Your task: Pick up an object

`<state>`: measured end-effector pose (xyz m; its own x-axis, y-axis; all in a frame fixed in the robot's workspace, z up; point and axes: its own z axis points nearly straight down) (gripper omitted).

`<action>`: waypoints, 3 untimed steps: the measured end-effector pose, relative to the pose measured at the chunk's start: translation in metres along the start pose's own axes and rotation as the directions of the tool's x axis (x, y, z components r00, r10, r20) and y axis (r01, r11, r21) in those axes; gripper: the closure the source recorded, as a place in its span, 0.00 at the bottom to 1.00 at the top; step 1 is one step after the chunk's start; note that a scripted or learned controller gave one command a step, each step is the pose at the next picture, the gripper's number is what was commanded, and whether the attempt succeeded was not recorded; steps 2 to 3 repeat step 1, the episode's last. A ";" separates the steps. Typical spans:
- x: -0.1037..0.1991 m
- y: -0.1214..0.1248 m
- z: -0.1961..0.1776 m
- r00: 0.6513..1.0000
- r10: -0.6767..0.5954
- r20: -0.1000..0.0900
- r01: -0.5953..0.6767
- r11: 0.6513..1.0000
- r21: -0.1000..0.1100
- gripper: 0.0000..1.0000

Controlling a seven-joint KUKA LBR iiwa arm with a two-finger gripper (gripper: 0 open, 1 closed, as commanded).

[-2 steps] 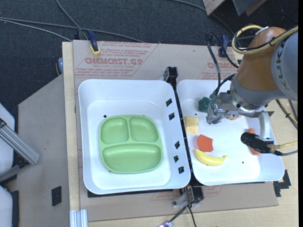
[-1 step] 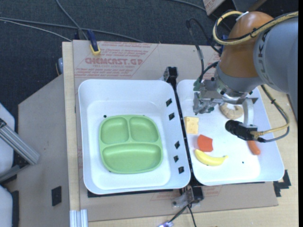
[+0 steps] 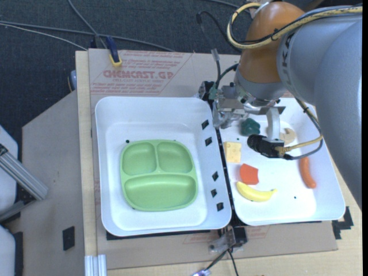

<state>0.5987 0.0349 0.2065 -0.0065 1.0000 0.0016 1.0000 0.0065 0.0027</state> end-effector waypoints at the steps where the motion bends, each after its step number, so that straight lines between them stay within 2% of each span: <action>1: 0.052 0.011 -0.014 1.000 0.000 -0.001 0.000 1.000 0.000 1.00; 3: 0.052 0.011 -0.014 1.000 0.000 -0.001 0.000 1.000 0.000 1.00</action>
